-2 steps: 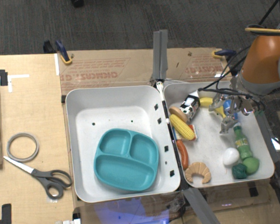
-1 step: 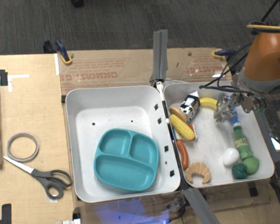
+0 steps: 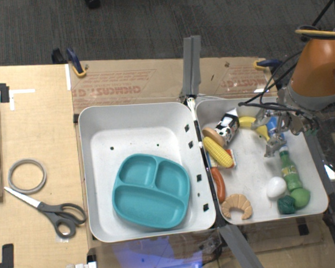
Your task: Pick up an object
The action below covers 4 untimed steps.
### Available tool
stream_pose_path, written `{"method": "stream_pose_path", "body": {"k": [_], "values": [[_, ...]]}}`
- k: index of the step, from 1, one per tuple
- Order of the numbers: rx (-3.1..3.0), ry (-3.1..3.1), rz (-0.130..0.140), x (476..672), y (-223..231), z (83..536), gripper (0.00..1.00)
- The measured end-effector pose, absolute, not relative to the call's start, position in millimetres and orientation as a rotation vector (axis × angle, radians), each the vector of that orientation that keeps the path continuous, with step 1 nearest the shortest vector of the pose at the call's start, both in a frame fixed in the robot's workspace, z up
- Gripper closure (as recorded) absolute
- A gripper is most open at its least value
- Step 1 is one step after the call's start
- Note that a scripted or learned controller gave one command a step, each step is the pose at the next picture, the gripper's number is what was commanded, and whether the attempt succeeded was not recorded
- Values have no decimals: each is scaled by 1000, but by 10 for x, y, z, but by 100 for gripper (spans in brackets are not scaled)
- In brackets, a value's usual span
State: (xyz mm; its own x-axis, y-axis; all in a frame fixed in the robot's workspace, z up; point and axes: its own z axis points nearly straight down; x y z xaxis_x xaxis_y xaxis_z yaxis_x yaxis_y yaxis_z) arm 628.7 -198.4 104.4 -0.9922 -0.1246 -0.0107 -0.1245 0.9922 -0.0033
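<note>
The right bin (image 3: 248, 171) holds several toy foods. A corn cob (image 3: 219, 150) and a black-and-white carton (image 3: 227, 127) lie near its left wall, with a yellow banana (image 3: 247, 122) behind them. A red sausage (image 3: 218, 184) and a croissant (image 3: 237, 205) lie at the front left. A white egg (image 3: 276, 187), a green bottle (image 3: 290, 171), a green ball (image 3: 300, 196) and a dark green piece (image 3: 286, 205) crowd the front right. My gripper (image 3: 273, 144) hangs over the bin's back right, just above the bottle's top and right of the banana.
The left bin (image 3: 99, 123) holds a teal divided plate (image 3: 153, 190). Scissors (image 3: 47, 209) and a tape roll (image 3: 27, 175) lie on the wooden bench to the left. Cables trail from the arm over the right bin's back right corner.
</note>
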Motion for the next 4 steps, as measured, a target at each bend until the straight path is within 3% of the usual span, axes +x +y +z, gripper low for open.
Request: {"method": "stream_pose_path", "body": {"k": [1,2,3,4], "values": [[-102,3132,0,6348,-2075,944,0],[-120,3134,-1,6209,-2023,937,0],[-122,3127,-4,6229,-2019,1049,100],[22,3134,0,6558,-2205,942,100]]}}
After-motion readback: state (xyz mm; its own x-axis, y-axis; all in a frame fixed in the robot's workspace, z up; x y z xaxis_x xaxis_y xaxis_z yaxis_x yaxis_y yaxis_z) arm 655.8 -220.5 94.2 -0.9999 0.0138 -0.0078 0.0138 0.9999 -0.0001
